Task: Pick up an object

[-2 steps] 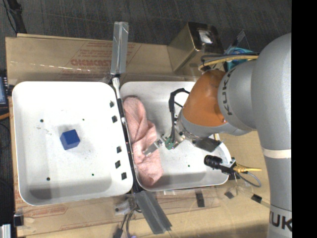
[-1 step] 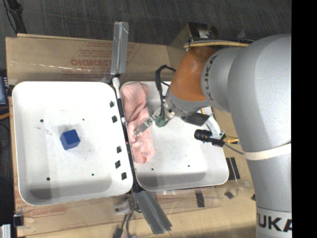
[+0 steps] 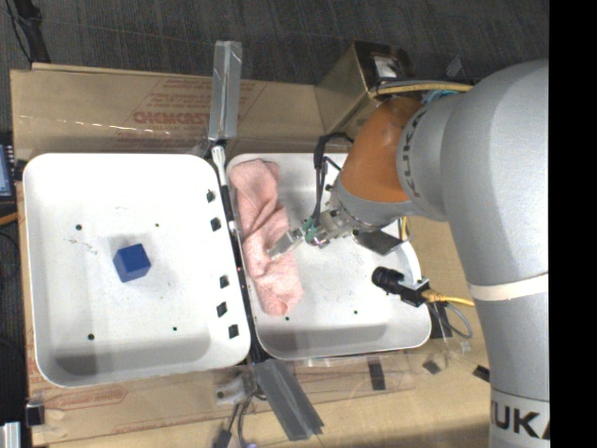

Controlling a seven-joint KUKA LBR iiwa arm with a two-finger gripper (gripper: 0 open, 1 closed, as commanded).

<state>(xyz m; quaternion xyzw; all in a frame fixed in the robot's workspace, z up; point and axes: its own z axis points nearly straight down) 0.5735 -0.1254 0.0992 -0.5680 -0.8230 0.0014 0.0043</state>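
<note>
Over right bin [image 3: 410, 329], jaws touch pink cloth [image 3: 266, 241].

Dark grey carpeted floor [image 3: 140, 7] lies beyond the bench, which is lined with brown cardboard [image 3: 112, 105].

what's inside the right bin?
A crumpled pink cloth lies along the right bin's left side, with the gripper at it. Anything under the cloth is covered.
</note>
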